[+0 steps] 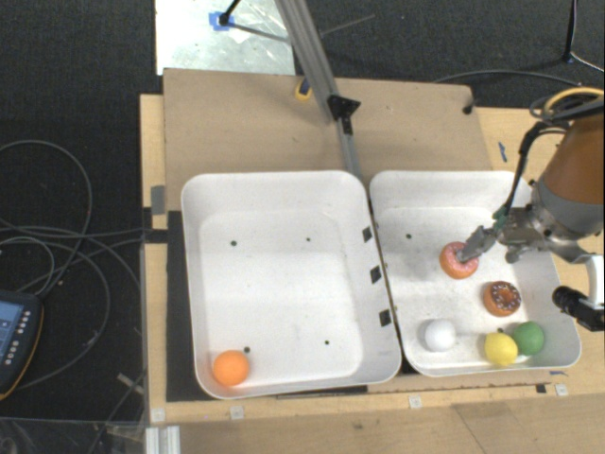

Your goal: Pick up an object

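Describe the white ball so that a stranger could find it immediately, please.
Look in the right bin, along its near edge. The white ball is the leftmost of three balls there; the yellow ball and green ball have colour, and it alone is white.

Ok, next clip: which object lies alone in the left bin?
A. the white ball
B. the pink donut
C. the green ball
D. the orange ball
D: the orange ball sits by itself in the near corner of the left bin, while the white ball, pink donut and green ball all lie in the right bin.
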`<state>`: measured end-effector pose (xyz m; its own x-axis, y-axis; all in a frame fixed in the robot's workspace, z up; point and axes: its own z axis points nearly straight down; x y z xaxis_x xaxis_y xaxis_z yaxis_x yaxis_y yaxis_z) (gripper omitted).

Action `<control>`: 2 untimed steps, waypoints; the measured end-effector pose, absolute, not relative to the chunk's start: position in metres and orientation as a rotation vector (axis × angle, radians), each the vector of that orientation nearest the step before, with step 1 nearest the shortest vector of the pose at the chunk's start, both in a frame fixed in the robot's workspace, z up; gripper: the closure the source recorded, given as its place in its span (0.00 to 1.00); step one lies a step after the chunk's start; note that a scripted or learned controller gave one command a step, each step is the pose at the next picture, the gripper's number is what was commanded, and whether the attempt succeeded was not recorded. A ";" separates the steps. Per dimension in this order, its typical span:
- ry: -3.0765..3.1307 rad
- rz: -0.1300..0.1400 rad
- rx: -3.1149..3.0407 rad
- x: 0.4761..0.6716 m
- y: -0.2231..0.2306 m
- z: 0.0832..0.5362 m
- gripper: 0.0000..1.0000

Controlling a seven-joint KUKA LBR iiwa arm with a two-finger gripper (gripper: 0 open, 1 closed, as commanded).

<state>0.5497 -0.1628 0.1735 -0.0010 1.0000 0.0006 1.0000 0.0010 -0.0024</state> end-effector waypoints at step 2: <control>-2.223 -0.003 -2.224 0.552 -0.174 0.092 0.00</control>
<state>0.5516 -0.1737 0.0921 0.0004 1.0000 -0.0007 1.0000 -0.0004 0.0032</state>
